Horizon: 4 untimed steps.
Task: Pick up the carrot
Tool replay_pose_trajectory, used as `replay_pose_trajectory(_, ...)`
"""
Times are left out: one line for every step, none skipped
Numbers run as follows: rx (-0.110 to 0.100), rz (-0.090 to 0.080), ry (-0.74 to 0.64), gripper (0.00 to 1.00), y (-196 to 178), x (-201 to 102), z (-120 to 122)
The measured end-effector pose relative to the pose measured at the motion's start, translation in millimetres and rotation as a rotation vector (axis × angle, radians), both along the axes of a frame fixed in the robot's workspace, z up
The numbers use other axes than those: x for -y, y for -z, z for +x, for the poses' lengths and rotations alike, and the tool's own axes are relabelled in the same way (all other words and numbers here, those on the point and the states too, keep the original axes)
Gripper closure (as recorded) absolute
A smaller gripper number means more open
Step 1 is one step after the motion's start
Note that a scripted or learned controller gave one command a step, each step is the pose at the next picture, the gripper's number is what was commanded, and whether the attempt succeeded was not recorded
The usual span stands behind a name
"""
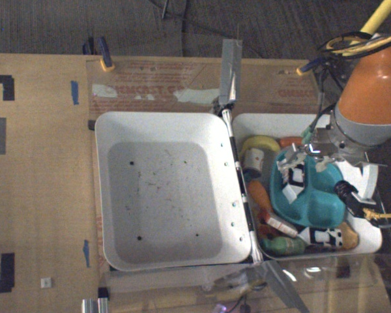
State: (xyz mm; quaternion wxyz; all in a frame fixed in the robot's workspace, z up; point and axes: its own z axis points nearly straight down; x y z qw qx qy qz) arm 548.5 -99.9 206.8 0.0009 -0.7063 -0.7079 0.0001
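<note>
The carrot (259,197) is an orange tapered piece lying in the right bin (371,240), close to its left wall and just left of a teal bowl (316,197). My gripper (307,164) hangs over the back part of the teal bowl, to the right of the carrot and a little behind it, apart from it. Its fingers (293,172) stand spread and open, and I see only the bowl under them. The grey wrist with its orange band (371,87) covers the bin's back right corner.
The right bin is crowded: a yellow fruit (260,143) at the back left, a small orange item (289,140) behind the bowl, a green piece (281,245) and a black-and-white toy (326,237) along the front. The left bin (111,175) lies beside it.
</note>
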Motion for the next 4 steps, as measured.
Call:
replay_pose_trajectory(0.013,-0.004,0.077,0.00,108.4,22.8,-42.5)
replay_pose_trajectory(0.010,0.002,0.092,0.00,113.2,54.5,6.1)
replay_pose_trajectory(0.026,-0.007,0.148,0.00,112.7,6.6,-29.7)
replay_pose_trajectory(0.031,-0.010,0.115,0.00,112.4,1.7,-61.2)
